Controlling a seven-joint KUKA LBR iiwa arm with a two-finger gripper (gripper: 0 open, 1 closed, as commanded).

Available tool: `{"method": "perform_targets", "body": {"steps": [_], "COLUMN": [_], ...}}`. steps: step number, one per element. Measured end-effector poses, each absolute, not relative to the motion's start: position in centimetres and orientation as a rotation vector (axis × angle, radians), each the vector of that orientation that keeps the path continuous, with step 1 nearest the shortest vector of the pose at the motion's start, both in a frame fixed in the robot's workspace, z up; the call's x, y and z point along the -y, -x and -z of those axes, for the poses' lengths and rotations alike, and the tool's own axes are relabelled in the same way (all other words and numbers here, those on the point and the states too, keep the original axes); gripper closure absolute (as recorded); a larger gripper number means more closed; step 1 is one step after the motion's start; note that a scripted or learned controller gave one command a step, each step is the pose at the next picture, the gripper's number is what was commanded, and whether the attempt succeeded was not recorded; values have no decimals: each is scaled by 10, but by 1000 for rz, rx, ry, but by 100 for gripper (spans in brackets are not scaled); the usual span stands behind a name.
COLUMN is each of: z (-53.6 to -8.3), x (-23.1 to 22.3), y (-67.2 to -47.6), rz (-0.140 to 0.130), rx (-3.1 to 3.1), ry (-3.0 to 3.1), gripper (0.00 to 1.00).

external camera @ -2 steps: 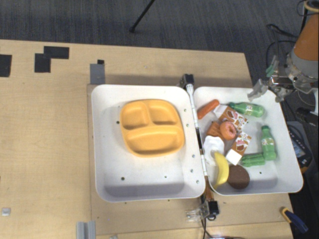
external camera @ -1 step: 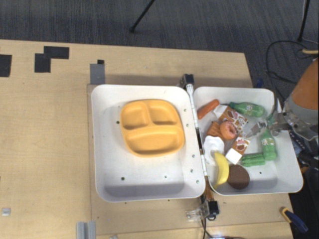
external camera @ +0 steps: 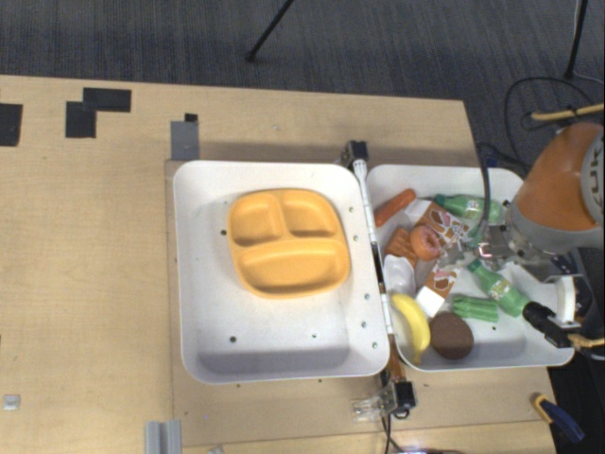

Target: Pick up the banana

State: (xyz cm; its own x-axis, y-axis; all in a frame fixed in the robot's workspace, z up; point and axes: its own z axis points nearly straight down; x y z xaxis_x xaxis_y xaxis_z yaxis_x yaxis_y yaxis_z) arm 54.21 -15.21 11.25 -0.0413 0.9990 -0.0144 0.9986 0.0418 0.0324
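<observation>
The yellow banana point(external camera: 411, 322) lies at the front left corner of the right bin point(external camera: 492, 358), beside a brown round object point(external camera: 452, 335) and a small white block point(external camera: 431, 301). My gripper point(external camera: 470, 251) is down among the clutter in the middle of that bin, behind and to the right of the banana and apart from it. The grey arm with its orange band point(external camera: 558, 192) reaches in from the right.
The right bin also holds a sausage point(external camera: 394, 206), several green bottles point(external camera: 495, 288) and reddish-brown items point(external camera: 422, 242). In the left bin point(external camera: 203, 282) sits a yellow divided plate point(external camera: 286, 241). A metal divider rail point(external camera: 371, 244) runs between the bins.
</observation>
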Motion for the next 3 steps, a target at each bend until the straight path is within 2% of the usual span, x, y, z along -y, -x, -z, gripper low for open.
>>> {"method": "perform_targets", "body": {"steps": [1, 2, 3], "z": [-110, -143, -86], "x": [135, 194, 183], "y": [-532, -611, -526], "rz": [-33, -3, -2], "rx": [-2120, -2467, -2559], "ry": [-2288, -1936, -1815], "gripper": [0, 0, 0]}}
